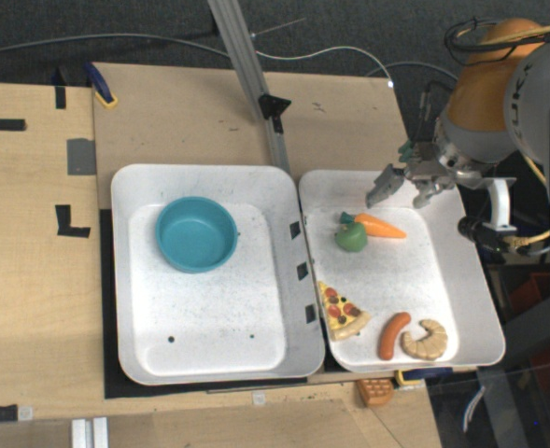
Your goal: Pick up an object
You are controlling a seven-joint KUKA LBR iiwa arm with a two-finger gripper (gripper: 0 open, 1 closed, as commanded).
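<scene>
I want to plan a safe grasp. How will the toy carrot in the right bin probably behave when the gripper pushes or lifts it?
The toy carrot looks like smooth moulded plastic, so probably stiff, light and a little slippery. Its tapered round body may roll or pivot if pushed. It lies against the green toy vegetable, which may get nudged too.

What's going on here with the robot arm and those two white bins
A grey and orange robot arm reaches in from the right, its gripper open above the far part of the right bin, holding nothing. Just below it lie a toy carrot and a green vegetable. A pizza slice, sausage and croissant lie at the near end. The left bin holds a blue bowl.
</scene>
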